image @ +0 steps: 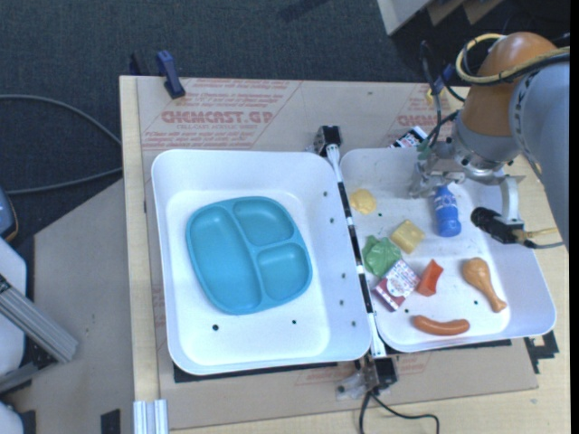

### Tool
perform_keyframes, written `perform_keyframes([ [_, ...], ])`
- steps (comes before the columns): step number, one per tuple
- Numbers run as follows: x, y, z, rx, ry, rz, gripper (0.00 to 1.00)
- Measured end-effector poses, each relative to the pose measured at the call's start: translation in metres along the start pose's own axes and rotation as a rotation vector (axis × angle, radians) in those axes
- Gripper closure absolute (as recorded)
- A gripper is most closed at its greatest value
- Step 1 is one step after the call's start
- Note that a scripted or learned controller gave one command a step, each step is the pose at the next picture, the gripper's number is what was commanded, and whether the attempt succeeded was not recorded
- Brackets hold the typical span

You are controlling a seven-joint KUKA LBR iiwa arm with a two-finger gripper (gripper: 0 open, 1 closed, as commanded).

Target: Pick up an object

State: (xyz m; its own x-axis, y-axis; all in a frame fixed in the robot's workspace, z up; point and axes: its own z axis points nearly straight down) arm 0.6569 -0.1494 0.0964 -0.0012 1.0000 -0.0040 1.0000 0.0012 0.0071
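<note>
Nearest the front rim of the right bin [534,319] lies a sausage [441,325], with a drumstick [484,282] just behind it. Further back, a blue bottle [445,212] lies beside my end effector [432,175], which hangs over the bin's rear part; whether it is wide or narrow I cannot tell. The teal divided plate [248,252] sits in the left bin [176,174].
</note>
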Motion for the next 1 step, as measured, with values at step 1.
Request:
perform_keyframes([
  [1,0.0000,-0.0002,0.0002,0.001,0.000,0.000,0.00],
])
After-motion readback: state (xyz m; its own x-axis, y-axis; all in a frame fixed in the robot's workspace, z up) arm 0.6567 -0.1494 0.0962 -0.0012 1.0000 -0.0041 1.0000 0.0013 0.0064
